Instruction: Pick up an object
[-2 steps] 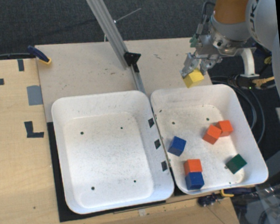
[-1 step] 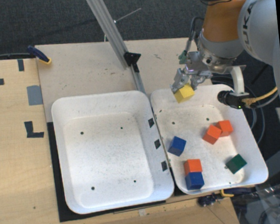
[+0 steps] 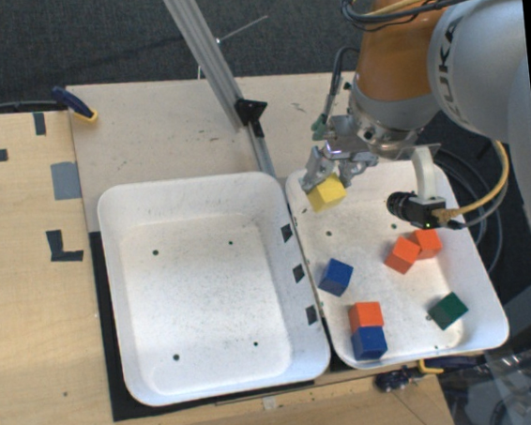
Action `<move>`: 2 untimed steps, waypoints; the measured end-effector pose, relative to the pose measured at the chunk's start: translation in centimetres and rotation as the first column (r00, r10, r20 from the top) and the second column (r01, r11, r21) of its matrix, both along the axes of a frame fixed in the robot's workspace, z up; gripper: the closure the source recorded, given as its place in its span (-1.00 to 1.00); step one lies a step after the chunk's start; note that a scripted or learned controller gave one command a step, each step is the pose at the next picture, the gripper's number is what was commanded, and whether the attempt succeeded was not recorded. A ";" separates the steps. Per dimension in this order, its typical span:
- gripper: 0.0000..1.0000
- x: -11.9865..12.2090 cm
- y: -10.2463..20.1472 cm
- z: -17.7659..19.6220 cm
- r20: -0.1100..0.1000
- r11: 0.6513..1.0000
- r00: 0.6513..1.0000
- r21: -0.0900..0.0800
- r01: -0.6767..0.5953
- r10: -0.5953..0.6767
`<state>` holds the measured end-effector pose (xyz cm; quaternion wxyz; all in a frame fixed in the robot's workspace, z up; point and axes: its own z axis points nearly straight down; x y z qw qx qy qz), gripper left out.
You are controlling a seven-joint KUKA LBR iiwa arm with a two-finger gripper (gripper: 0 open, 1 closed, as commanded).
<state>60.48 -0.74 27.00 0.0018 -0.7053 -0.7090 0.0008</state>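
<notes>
Arm cut off by right frame edge; gripper fingers partly masking yellow block top, upper centre-right.

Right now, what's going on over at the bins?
The arm's pincer is at the back left corner of the right bin, with a yellow block between its fingers. Whether the block is lifted off the floor is hard to tell. Two blue blocks, orange ones and a green block lie loose in that bin.
</notes>
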 end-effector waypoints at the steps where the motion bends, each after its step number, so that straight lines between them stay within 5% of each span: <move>1: 1.00 -2.3 4.6 -0.6 -0.001 1.000 1.000 0.000 -0.001 0.001; 2: 1.00 -5.5 8.5 -3.5 -0.004 1.000 1.000 -0.001 0.001 -0.001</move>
